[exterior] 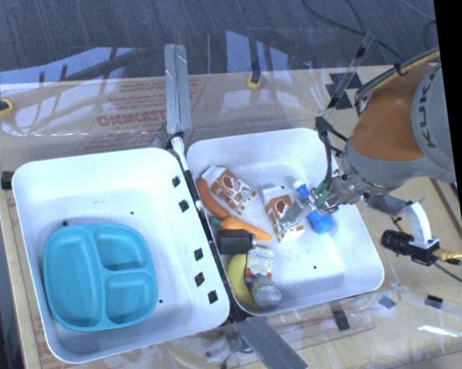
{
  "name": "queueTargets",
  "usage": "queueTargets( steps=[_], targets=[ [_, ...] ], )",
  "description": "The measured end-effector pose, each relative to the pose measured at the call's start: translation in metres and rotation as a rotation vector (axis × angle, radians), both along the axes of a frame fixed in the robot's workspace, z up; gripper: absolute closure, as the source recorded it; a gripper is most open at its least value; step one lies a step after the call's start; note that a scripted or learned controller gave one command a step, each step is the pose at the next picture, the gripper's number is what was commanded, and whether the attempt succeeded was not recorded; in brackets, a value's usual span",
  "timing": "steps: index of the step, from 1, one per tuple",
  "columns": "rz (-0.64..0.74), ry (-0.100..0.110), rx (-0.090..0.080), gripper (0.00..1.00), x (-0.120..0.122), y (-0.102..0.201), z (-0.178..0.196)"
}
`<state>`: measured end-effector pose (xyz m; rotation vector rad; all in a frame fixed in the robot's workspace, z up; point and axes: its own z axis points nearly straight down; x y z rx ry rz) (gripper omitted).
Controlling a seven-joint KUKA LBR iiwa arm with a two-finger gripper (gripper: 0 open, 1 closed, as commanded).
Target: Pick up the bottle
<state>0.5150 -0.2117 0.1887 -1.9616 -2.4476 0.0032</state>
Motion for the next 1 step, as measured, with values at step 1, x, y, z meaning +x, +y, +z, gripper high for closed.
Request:
queueTargets(
  steps=[1],
  targets=[
    [-0.014, 0.000, -0.001, 0.00, 0.0344, 0.0232, 0.0741]
  ],
)
